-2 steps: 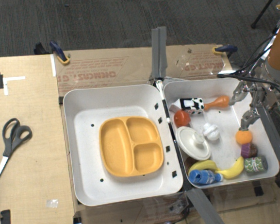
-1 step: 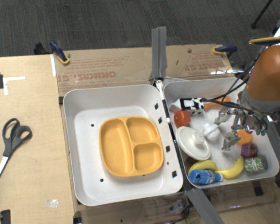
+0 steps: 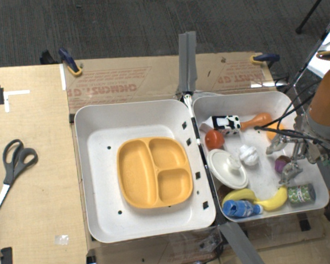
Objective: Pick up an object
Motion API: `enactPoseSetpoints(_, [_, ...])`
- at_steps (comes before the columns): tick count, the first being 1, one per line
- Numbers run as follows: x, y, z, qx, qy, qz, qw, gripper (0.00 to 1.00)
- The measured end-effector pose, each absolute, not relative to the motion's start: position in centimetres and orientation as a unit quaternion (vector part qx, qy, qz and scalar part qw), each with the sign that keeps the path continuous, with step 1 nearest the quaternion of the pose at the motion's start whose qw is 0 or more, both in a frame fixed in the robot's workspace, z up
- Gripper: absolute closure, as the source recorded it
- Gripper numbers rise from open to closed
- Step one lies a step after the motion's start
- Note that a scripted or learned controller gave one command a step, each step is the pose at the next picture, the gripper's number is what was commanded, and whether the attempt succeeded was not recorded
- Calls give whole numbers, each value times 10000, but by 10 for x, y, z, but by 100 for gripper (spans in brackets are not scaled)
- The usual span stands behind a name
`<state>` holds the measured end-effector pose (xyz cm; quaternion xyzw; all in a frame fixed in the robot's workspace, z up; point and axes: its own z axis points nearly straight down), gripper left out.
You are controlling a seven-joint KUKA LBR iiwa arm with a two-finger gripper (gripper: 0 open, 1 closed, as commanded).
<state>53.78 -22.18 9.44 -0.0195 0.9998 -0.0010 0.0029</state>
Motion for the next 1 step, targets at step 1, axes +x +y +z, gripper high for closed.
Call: enactPoseSetpoints(1, [596,-141,93,-332,9994,1,28,0])
